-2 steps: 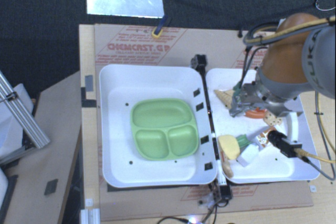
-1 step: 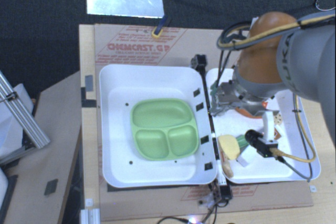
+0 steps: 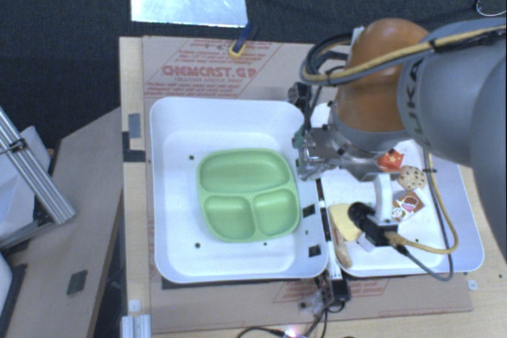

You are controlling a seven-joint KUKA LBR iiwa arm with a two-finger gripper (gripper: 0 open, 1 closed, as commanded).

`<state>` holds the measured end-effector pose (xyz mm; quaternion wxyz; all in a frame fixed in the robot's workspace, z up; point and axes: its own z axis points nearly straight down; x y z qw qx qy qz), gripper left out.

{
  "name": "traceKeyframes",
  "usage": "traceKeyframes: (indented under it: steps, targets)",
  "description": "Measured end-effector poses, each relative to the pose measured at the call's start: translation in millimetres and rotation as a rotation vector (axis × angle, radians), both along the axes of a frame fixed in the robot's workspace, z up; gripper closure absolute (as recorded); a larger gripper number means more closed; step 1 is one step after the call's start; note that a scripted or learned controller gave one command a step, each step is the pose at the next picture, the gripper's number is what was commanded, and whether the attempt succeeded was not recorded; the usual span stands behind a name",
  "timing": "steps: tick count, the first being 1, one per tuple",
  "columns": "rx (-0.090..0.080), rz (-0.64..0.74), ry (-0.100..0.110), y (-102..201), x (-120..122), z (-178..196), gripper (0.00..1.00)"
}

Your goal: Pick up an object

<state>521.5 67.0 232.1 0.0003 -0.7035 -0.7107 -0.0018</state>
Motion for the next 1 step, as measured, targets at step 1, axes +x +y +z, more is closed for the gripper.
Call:
traceKeyframes:
  steps: [1]
  targets:
    - [-0.002, -0.003, 0.001, 13.4, 3.8, -3.9, 1.0]
